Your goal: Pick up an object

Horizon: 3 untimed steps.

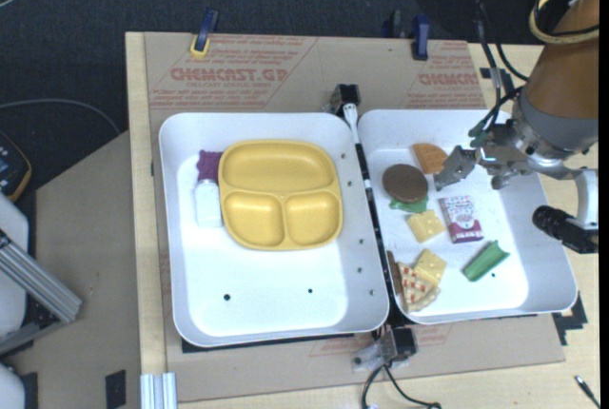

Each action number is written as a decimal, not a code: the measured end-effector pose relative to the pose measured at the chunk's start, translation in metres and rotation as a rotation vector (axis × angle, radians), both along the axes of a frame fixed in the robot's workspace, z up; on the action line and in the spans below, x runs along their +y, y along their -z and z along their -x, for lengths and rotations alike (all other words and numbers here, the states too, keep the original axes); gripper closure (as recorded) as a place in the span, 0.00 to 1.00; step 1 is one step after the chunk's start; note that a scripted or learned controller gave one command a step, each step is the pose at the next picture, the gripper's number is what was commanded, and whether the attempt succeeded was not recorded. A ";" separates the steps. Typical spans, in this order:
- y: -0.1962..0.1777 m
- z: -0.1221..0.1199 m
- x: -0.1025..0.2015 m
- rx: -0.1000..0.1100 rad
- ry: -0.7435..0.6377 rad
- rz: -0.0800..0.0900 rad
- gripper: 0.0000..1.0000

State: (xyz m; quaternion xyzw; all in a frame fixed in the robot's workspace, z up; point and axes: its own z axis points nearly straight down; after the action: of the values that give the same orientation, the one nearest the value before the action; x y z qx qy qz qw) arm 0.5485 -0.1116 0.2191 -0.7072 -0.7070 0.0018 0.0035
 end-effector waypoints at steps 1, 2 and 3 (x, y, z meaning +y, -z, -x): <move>0.061 0.009 -0.001 0.001 0.000 0.000 0.00; 0.117 0.018 -0.007 0.001 0.001 0.000 0.00; 0.132 0.016 -0.008 -0.010 0.001 0.004 0.00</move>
State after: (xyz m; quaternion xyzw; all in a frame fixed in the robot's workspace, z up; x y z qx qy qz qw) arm 0.5323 -0.1196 0.0875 -0.7076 -0.7066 -0.0001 -0.0016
